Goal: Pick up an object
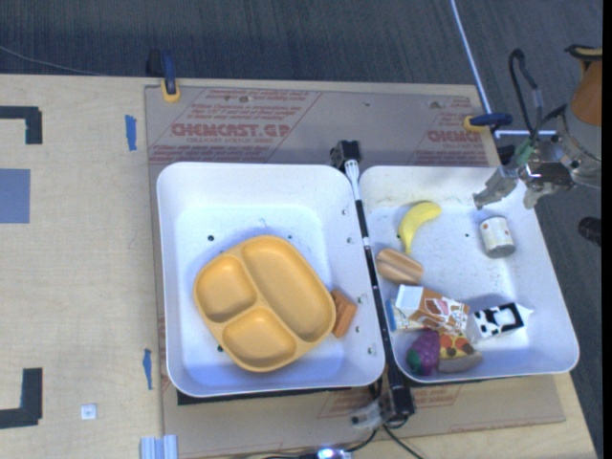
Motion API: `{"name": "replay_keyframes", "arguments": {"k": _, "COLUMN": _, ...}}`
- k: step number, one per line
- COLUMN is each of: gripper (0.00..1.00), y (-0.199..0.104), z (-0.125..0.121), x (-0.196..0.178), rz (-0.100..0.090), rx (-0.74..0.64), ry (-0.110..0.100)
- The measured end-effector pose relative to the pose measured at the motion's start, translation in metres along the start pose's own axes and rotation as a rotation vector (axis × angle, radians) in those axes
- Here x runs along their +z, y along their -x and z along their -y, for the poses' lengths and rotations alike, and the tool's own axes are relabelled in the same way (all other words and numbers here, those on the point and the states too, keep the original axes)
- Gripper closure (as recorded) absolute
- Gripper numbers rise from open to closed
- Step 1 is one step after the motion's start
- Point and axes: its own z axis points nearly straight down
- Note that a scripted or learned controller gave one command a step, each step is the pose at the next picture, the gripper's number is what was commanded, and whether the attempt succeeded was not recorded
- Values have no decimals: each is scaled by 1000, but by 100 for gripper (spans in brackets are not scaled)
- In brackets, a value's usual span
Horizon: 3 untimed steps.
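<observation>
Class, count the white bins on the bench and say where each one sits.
2. The left bin holds a yellow divided plate; the right bin beside it holds a banana and other small items.

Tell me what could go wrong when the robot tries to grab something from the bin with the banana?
The gripper hangs at the far edge of the right bin, near the small cylinder. That cylinder looks round, so it may roll away when touched. The banana is curved and could slip out of a pinch. Lower down, the hot dog, the grapes and the cow-patterned toy lie crowded together, so a grab there might bump neighbours.
</observation>
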Motion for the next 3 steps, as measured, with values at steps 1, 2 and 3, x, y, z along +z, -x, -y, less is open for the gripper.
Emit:
{"name": "replay_keyframes", "arguments": {"k": 1, "gripper": 0, "y": -99, "z": -8, "x": 82, "rz": -2, "rx": -1, "ry": -1}}
{"name": "replay_keyframes", "arguments": {"k": 2, "gripper": 0, "y": -98, "z": 8, "x": 120, "rz": 0, "rx": 0, "ry": 2}}
{"name": "replay_keyframes", "arguments": {"k": 3, "gripper": 100, "y": -98, "z": 8, "x": 110, "rz": 1, "rx": 1, "ry": 3}}
